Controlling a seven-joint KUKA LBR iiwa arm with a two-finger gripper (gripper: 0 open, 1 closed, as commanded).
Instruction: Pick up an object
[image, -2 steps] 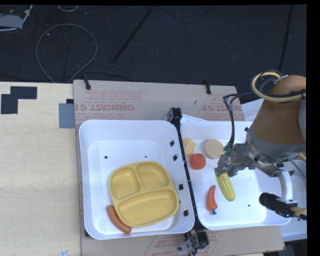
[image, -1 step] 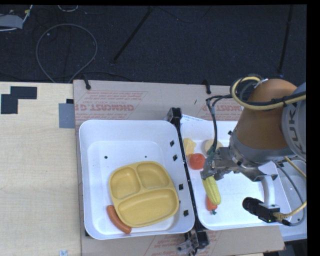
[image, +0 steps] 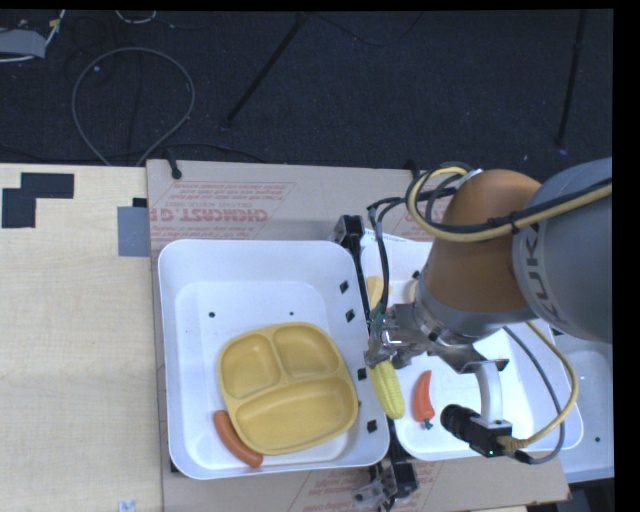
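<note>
You are looking at the gripper (image: 385, 352) hanging low over the left edge of the right bin (image: 560, 445), close to the wall that divides the two bins. Its metal fingers are lost against the wrist hardware, so you cannot tell how they are standing. A toy corn cob (image: 388, 389) is lying just below the gripper, its upper end touching or perhaps tucked under the fingertips; the view is too cluttered there to settle which. The cob is yellow, ribbed with kernels, and lying lengthwise toward the near rim. Just beside it on the right, a small red-orange chili pepper (image: 423, 395) is resting on the bin floor. In the left bin (image: 190, 300) a yellow divided plate (image: 287, 385) is sitting, with an orange sausage (image: 236, 440) touching its near-left edge.
</note>
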